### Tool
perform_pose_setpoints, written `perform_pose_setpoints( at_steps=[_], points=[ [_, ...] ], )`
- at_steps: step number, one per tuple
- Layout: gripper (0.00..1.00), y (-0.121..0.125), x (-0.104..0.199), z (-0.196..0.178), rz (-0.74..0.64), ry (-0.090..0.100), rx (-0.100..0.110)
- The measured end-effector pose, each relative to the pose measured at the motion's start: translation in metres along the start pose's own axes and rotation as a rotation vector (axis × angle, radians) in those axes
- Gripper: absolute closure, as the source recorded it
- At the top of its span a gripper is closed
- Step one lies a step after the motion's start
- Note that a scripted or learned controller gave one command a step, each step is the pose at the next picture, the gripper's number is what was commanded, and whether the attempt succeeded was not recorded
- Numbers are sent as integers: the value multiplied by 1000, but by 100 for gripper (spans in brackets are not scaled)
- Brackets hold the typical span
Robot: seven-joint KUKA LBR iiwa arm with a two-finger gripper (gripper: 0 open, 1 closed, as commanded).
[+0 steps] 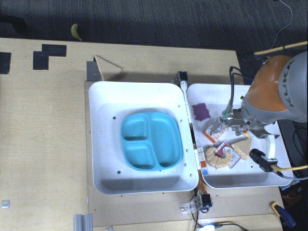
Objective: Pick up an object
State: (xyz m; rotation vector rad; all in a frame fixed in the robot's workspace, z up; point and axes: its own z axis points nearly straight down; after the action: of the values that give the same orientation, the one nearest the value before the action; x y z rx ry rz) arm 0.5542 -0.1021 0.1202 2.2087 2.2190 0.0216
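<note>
The pale wooden surface [43,143] fills most of the view, with dark carpet along the top and a few black patches near its upper left corner. Two shallow white bins sit side by side on it. The left bin [103,143] holds a turquoise divided tray [151,139] with three compartments, lying roughly in the bin's middle. The right bin [231,179] is smaller in view and partly covered by the arm.

The grey arm [284,88], with its orange band, reaches in from the right and hangs over the right bin's upper right part. Its claw [232,119] points down among the clutter near the bin's centre; whether it is spread or closed, and whether it has hold of anything, cannot be told from this angle.

The objects to be picked lie in the right bin. A round tan disc [217,157] with a red-marked piece on it rests near the front wall. A purple block [201,111] lies towards the back left, apart from the claw. A small crumpled grey wrapper [214,127] sits just left of the claw, with a thin orange stick [208,136] beside it.
</note>
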Motion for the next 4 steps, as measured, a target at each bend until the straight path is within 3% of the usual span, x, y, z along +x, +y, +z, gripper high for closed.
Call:
perform_pose_setpoints(
  at_steps=[1, 2, 3, 4],
  points=[
    [0, -10, 15, 33, 2, -3, 10],
    [100, -8, 15, 21, 0, -3, 4],
    [0, -8, 15, 21, 0, -3, 5],
    [100, -6, 16, 11, -1, -3, 2]
  ],
)
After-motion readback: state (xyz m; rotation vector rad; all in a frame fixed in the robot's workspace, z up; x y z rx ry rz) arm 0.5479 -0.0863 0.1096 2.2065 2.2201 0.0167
